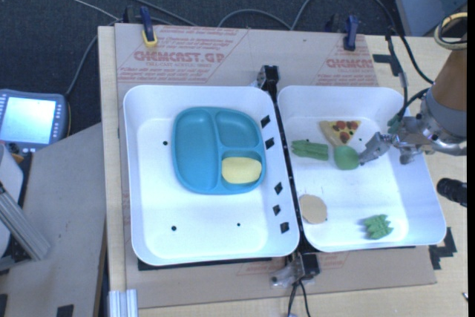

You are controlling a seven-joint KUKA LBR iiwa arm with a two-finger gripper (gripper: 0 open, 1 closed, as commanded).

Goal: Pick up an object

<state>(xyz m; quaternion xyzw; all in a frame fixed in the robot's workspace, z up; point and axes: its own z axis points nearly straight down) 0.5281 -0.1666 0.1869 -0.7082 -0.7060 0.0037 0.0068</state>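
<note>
Gripper meets the green ball right of centre, we cannot tell its opening, with pizza slice above.

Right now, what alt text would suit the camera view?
A robot claw reaches from the right into the right bin, beside a green pea pod, pizza slice and round green toy; the left bin holds a blue tray.
</note>
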